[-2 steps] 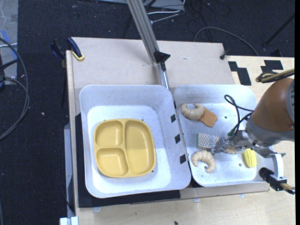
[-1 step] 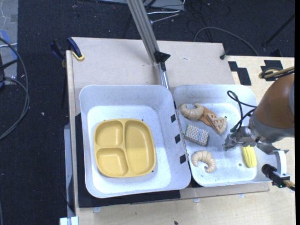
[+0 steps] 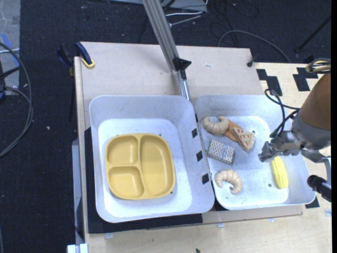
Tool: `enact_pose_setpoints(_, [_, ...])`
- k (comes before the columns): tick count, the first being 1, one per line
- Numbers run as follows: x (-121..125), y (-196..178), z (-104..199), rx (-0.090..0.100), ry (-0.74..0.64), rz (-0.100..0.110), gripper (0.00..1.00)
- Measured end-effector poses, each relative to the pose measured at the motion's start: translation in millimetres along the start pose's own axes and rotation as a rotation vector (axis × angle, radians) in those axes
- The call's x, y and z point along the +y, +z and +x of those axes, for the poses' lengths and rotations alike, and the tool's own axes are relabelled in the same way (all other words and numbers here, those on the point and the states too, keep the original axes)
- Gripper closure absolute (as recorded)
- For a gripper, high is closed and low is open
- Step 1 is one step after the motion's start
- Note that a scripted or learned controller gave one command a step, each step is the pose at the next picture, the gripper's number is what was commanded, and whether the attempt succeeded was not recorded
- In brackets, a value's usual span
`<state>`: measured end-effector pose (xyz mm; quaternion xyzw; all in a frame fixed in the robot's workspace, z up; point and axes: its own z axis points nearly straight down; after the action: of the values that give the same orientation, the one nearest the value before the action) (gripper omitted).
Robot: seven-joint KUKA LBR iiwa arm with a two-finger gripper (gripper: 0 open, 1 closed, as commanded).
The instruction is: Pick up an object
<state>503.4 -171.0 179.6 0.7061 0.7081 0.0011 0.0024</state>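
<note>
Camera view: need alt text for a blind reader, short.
A grey robot arm's end effector hovers in the right white bin beside a yellow corn cob, near two croissants, a waffle piece and a patterned block. The left bin holds a yellow divided plate.

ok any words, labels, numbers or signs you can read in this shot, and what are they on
None can be read.
The patterned packet in the right bin bears a print too small to read.
The black squares on the bench are blocks, not letters.
</note>
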Motion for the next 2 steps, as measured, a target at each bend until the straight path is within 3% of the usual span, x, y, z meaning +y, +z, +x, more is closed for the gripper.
enact_pose_setpoints(1, [2, -53, 0, -0.001, -0.001, 0.000, 1.00])
enact_pose_setpoints(2, [2, -19, 0, 0.002, 0.003, 0.008, 1.00])
